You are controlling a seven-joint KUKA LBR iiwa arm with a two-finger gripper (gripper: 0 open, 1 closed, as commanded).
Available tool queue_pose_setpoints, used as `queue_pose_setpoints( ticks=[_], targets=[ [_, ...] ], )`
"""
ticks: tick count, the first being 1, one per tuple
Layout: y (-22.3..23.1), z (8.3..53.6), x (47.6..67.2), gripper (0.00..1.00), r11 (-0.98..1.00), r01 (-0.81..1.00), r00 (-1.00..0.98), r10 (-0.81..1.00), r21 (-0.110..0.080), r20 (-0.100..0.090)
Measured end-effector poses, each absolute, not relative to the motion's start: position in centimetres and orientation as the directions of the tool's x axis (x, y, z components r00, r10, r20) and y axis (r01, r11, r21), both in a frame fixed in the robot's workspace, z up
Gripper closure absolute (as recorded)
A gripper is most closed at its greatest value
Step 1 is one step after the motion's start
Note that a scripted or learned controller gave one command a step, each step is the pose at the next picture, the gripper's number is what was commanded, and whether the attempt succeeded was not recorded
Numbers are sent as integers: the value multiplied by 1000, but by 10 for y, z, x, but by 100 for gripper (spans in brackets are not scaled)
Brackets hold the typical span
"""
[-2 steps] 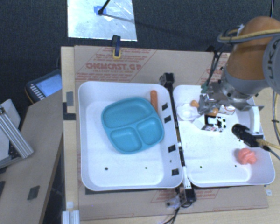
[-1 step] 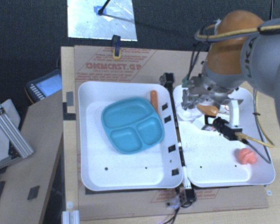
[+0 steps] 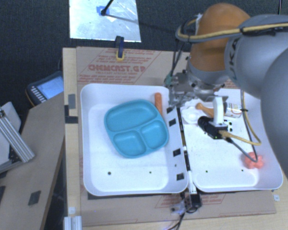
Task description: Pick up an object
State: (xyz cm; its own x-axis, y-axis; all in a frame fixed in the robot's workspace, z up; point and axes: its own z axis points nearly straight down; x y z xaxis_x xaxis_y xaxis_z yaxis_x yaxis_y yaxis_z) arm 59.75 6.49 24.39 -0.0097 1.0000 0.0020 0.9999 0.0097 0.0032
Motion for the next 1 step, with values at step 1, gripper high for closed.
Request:
queue_pose_setpoints(
  ticks=[1],
  targets=[
    [111,242,603,100,8,1000,-8,1000,3,1]
  ],
)
